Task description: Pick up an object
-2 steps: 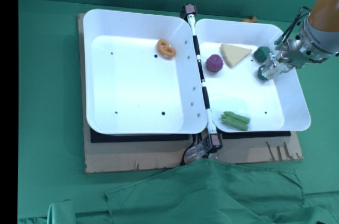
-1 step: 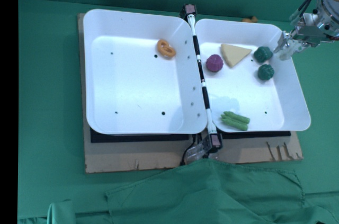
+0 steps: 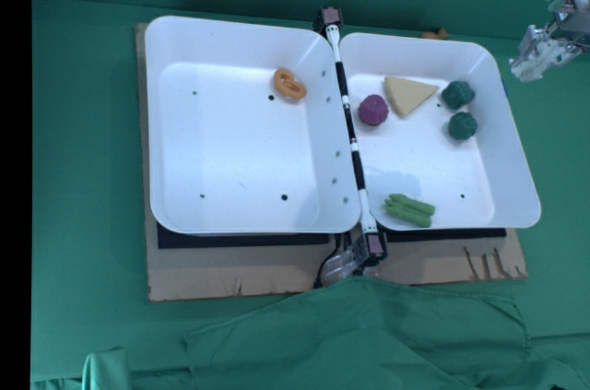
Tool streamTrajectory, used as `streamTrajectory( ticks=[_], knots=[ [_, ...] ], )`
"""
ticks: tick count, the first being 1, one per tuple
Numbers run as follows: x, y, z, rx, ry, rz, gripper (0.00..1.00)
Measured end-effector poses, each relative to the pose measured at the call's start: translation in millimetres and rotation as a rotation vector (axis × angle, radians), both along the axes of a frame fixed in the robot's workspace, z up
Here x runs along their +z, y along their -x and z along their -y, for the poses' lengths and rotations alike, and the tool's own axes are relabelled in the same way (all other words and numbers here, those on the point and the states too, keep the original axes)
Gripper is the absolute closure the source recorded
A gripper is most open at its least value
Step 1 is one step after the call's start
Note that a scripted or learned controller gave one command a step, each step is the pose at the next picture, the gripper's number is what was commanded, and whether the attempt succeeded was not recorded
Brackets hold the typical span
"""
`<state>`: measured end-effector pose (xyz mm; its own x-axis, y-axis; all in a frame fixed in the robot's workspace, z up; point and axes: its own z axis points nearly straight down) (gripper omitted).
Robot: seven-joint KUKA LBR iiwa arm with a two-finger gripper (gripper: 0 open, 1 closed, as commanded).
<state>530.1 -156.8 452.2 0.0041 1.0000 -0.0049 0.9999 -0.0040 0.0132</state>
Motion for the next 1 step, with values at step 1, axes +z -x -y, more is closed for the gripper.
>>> streamTrajectory(
  ticks=[1],
  knots=[
    [-17.2, 33.2, -9.2, 0.000, -0.005, -0.012, 1.00]
  ],
)
